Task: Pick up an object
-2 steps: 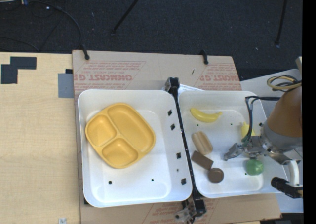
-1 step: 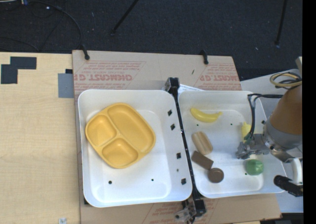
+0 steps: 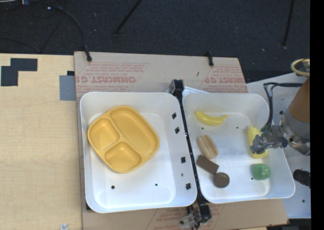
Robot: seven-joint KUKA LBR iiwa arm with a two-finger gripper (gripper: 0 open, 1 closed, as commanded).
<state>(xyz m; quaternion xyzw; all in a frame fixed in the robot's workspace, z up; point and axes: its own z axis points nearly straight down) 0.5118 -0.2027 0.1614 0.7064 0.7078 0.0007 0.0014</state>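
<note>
- The pincer [image 3: 259,145] sits low at the 3 o'clock side of the right bin [image 3: 238,193]; whether it is spread or pressed together I cannot tell.
- Right against it lies a yellow object [image 3: 252,133], partly hidden by the tool, so contact or a grasp cannot be confirmed.
- A green object [image 3: 261,172] rests just beside, at 6 o'clock of the pincer.
- Further toward 9 o'clock lie a tan roll [image 3: 207,146], a brown block [image 3: 206,164] and a brown disc [image 3: 221,179]; a banana [image 3: 210,118] lies toward 10 o'clock.
- The left bin [image 3: 131,193] holds a yellow divided plate [image 3: 123,138].
- Risk, as I judge it: the yellow object lies close to the bin's wall, so a closing finger may strike the rim or pinch only an edge, letting the piece slip out on the lift.
</note>
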